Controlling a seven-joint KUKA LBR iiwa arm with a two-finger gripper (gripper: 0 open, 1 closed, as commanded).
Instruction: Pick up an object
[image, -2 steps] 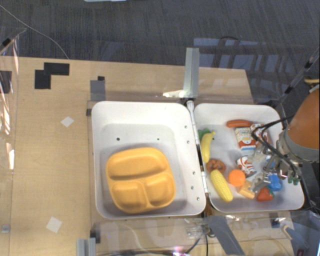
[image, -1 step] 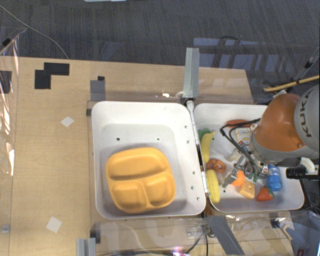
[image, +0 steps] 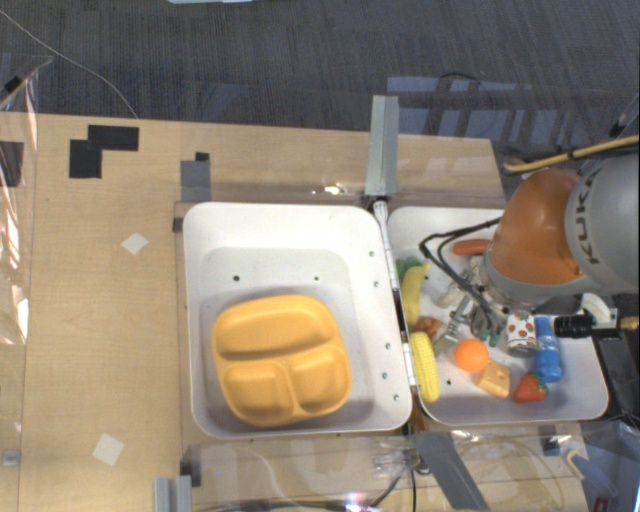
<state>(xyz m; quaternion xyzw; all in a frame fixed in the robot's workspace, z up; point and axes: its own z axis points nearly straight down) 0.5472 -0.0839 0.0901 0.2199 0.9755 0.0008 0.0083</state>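
The right bin (image: 590, 405) holds several toy foods. A yellow banana (image: 412, 290) and a corn cob (image: 425, 365) lie along its left wall. An orange ball (image: 472, 354), a tan cheese block (image: 494, 380), a red strawberry (image: 530, 390), a blue bottle (image: 547, 358) and a white dotted cup (image: 518, 330) crowd the front. My gripper (image: 472, 320) reaches down into this bin, just above the orange ball and left of the dotted cup. I see nothing clearly held in it. The arm's orange band (image: 535, 235) hides the bin's back right.
The left bin (image: 250, 230) holds a yellow divided plate (image: 280, 355). A small green piece (image: 408, 268) and a brown piece (image: 430, 325) lie near the banana. A red-orange item (image: 470, 246) sits at the back under a black cable. A metal divider (image: 382, 150) stands behind the bins.
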